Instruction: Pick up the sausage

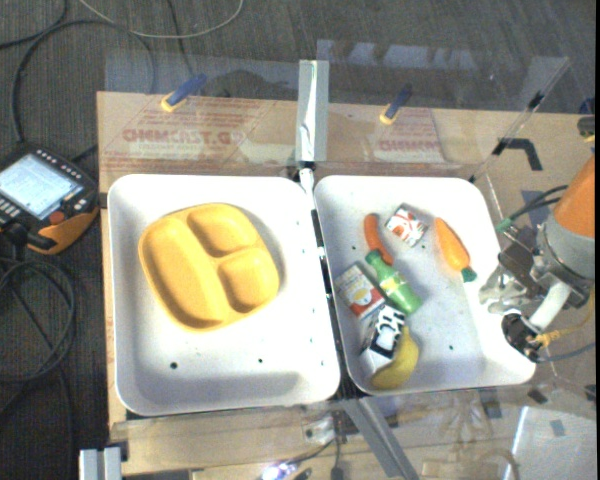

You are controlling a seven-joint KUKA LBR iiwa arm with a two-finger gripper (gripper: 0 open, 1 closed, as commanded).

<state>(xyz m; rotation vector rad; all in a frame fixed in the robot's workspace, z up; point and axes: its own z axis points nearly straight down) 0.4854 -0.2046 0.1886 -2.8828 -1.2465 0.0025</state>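
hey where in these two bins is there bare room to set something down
Left bin: bare floor along the near edge, in front of the yellow divided plate. Right bin: a bare patch on its right side, below the carrot, right of the green bottle and banana. Its left-centre is crowded, sausage included.

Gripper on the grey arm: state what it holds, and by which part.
Nothing visibly held. The gripper sits at the right white bin's right edge, apart from the small orange-red sausage.
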